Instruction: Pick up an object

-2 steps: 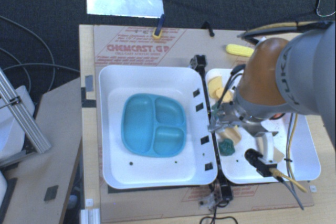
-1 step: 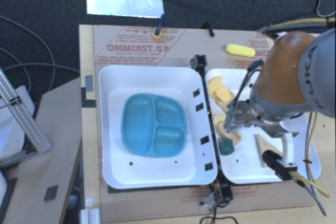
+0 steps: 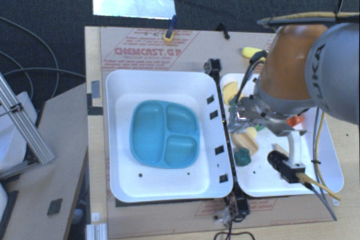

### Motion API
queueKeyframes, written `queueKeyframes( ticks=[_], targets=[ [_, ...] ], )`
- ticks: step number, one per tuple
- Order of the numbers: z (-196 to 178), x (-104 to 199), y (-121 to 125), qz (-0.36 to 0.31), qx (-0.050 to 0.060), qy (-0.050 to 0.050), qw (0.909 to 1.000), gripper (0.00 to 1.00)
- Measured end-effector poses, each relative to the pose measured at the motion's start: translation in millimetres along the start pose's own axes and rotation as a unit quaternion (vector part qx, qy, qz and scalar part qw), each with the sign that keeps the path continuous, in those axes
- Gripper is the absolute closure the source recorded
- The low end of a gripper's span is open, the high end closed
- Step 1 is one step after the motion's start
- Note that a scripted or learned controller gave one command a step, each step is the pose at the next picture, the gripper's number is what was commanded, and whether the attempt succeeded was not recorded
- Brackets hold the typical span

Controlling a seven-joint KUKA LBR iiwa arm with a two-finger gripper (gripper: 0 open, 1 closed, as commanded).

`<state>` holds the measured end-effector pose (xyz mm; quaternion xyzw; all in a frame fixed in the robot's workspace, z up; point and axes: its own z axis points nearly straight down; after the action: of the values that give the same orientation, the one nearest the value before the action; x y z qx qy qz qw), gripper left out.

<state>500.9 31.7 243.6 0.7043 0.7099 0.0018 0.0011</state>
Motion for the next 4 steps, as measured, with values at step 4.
queueKeyframes(
  ticks=[4],
  targets=[
    [-99,160,47,0.0,-0.002,0.001,1.0,1.0]
  ],
)
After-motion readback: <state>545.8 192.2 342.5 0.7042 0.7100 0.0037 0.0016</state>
